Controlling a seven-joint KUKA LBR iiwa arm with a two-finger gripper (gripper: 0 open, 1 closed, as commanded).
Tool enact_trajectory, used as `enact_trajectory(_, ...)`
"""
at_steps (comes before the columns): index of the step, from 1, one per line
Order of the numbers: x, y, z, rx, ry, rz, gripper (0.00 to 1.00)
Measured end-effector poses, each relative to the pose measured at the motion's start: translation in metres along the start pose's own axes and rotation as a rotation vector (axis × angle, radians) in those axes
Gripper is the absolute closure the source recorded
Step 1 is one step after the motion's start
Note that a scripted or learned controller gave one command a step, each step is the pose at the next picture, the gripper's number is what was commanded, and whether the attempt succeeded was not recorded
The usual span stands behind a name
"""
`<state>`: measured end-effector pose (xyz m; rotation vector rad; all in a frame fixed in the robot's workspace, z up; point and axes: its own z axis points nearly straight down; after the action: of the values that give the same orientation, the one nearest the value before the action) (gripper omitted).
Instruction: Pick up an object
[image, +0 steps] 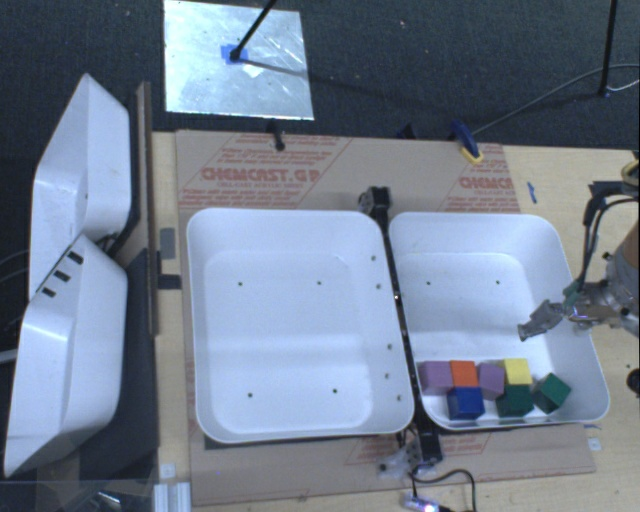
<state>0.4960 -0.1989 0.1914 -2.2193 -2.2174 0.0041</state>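
Coloured blocks (492, 386) at the right bin's (470, 235) near wall
We see the gripper (535, 322) above them; we cannot tell how its fingers stand

Gripper (535, 323) over right bin (480, 240), near its right wall. Clustered along that bin's front edge: purple cube (435, 376), orange cube (463, 373), blue cube (465, 402), yellow cube (517, 372), green cubes (551, 391).

A shiny square metal sheet (238, 60) lies on dark carpet beyond the bench; two spare white plastic bins (72, 270) lean stacked at the left; a brown printed cardboard sheet (262, 165) underlies everything.
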Motion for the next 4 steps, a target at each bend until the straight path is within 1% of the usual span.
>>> enact_trajectory(1,0.0,0.001,-0.003,-0.006,-0.001,-0.001,0.0)
enact_trajectory(2,-0.005,0.001,0.04,-0.003,-0.001,-0.001,0.0)
enact_trajectory(3,0.001,-0.001,0.1,-0.004,0.0,-0.001,0.0)
enact_trajectory(4,0.001,0.0,0.104,-0.008,-0.002,-0.001,0.0)
